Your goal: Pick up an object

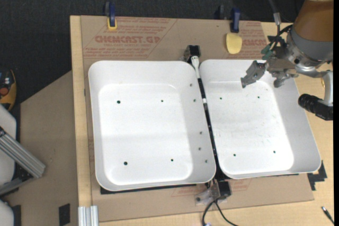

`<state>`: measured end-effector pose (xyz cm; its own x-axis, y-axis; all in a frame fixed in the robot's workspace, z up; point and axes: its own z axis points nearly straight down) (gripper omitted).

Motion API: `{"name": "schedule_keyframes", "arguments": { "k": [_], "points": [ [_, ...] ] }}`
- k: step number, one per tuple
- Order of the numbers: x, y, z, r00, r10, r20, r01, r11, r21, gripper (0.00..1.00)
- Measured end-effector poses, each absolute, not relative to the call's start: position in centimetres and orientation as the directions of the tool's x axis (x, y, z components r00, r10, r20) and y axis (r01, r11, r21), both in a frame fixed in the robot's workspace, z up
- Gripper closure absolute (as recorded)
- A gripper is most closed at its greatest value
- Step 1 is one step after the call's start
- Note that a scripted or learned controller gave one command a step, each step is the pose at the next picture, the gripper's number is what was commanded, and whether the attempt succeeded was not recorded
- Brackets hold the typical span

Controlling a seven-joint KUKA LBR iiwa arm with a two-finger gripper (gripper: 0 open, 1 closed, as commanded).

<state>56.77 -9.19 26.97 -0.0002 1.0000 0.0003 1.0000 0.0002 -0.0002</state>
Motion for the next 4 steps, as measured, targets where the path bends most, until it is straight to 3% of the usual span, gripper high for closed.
{"name": "schedule_keyframes", "arguments": {
  "k": [1,2,3,4],
  "points": [
    [56.8,-9.2,28.1,-0.001,1.0,0.0,1.0,0.001,0.002,1.0],
    [59.6,-7.6,52.7,-0.003,1.0,-0.004,1.0,0.003,0.023,1.0],
    [66.8,-8.1,36.9,-0.001,1.0,0.0,1.0,0.001,-0.008,1.0],
    [66.5,-2.1,25.6,-0.006,1.0,0.003,1.0,0.006,-0.012,1.0]
  ]
}}
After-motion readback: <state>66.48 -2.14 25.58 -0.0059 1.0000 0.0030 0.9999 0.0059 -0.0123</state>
